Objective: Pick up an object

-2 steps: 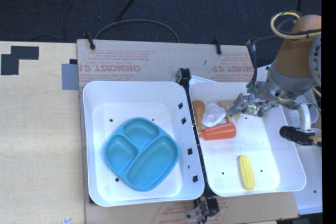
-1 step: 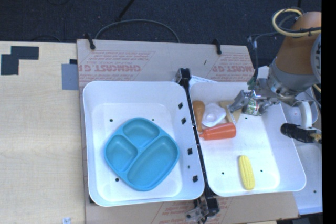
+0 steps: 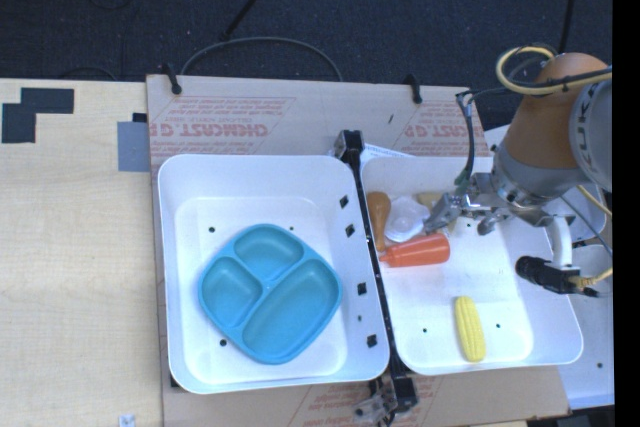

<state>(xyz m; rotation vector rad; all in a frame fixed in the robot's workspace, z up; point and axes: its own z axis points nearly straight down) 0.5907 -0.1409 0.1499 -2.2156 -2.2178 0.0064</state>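
Setting: bench (image 3: 70, 245) of pale wood, seen from above at a slant, bearing two shallow white bins side by side on a sheet of printed cardboard (image 3: 250, 120).
Left bin (image 3: 250, 175): holds a blue divided plate (image 3: 270, 292) with three compartments, lying flat near the middle.
Right bin (image 3: 520, 335): holds the smaller items, gathered mostly in its upper left part.
Carrot (image 3: 415, 252): orange, lying on its side, pointing roughly left to right, just below the gripper.
Corn cob (image 3: 470, 327): yellow, lying lengthwise toward the near edge of the right bin, well apart from the carrot.
Brown item (image 3: 378, 211): rounded, bread-like, against the left wall of the right bin, above the carrot's left end.
Pale item (image 3: 405, 220): whitish and indistinct, between the brown item and the gripper, just above the carrot.
Arm (image 3: 550, 140): grey with an orange band, reaching in from the right over the right bin's upper right part.
Gripper (image 3: 445, 212): low over the right bin, just above the carrot's right end; cannot tell whether spread or closed, too small and blurred.
Divider (image 3: 365, 255): black strip running between the two bins.
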